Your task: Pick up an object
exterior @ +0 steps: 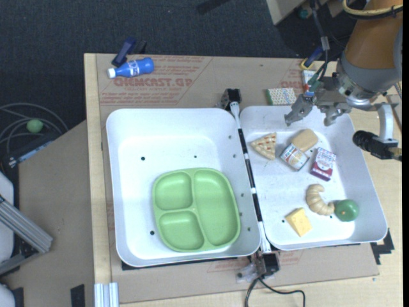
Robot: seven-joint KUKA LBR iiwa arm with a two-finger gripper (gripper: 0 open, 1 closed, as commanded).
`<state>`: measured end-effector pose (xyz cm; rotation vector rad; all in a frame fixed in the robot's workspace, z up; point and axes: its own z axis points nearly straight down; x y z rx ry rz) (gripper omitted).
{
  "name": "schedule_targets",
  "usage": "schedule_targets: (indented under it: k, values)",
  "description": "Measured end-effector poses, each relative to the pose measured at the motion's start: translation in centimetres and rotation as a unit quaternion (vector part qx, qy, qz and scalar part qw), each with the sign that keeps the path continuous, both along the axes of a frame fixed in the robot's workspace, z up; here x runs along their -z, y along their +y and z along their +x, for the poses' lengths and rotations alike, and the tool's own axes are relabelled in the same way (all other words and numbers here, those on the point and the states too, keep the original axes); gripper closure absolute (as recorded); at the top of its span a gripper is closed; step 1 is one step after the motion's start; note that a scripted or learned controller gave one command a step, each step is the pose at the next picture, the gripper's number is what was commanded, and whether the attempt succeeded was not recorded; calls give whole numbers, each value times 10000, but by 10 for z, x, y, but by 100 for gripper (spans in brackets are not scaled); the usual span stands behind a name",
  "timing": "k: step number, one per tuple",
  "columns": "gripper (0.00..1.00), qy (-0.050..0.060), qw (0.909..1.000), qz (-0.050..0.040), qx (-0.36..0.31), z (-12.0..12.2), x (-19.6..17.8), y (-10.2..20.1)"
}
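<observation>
Objects for picking lie scattered in the right bin (363, 190), and you can place each of them against the tan bread roll (305, 138) near that bin's far end. Just beside the roll on its near side, touching it, sits a small can (294, 157) on its side. To the roll's left you see a pizza slice (265, 145), a little apart from the can. To the roll's right and slightly nearer to you lies a red packet (323, 164). Well nearer than the roll, a croissant (317, 199) curls beside a green apple (346, 210), the two touching or nearly so, and a yellow cheese wedge (298, 222) rests just left of them. Your gripper (315, 112) hangs just beyond the roll, above the bin's far edge, its two fingers (298, 111) spread apart with nothing between them. Far to the roll's left, the other bin (128, 139) holds a green divided plate (194, 208). Beyond that bin, on the cardboard, you can see a blue and white bottle (131, 68) lying on its side.
</observation>
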<state>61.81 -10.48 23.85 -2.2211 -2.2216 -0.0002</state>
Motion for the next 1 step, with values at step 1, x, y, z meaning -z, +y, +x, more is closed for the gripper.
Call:
schedule_targets:
  k: [1]
  values:
    - [0, 15, 10000, 0, 6, 2, 152, -34]
